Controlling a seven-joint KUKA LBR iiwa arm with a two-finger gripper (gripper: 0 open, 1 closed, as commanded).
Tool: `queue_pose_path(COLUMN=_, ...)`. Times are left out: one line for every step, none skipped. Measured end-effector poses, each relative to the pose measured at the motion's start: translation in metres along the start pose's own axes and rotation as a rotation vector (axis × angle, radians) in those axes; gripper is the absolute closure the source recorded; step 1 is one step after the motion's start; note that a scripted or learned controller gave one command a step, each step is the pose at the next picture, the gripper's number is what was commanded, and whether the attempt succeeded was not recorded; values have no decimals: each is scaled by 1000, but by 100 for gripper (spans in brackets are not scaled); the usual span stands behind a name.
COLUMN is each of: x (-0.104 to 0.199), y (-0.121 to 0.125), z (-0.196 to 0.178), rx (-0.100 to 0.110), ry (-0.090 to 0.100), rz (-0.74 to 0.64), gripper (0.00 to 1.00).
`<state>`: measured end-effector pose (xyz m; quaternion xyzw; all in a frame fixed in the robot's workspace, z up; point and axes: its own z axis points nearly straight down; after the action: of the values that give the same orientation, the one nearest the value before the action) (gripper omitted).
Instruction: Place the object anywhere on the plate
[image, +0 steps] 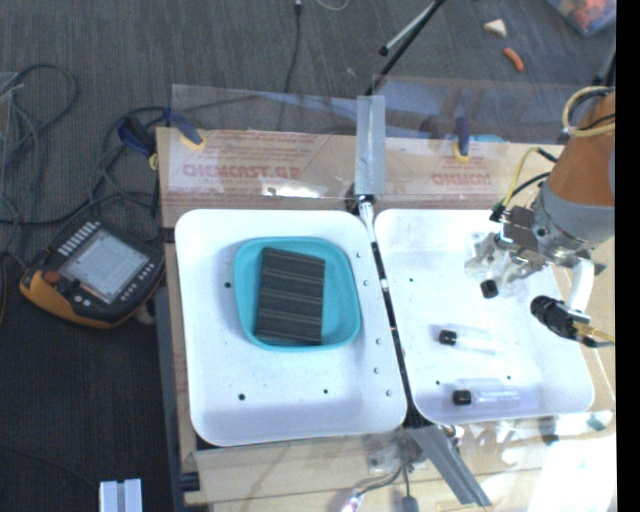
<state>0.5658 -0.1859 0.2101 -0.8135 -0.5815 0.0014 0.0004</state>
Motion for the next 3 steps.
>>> queue_pose_path(x=0, y=0, z=0, rx=0, ry=0, rz=0, gripper=0)
queue_pose_path(x=-33, y=-61, z=-23, rx=1, ry=1, rz=80, gripper=0)
queue_pose_path(x=-39, y=-72, z=-124, rx=-2, ry=-2, rz=175, gripper=0)
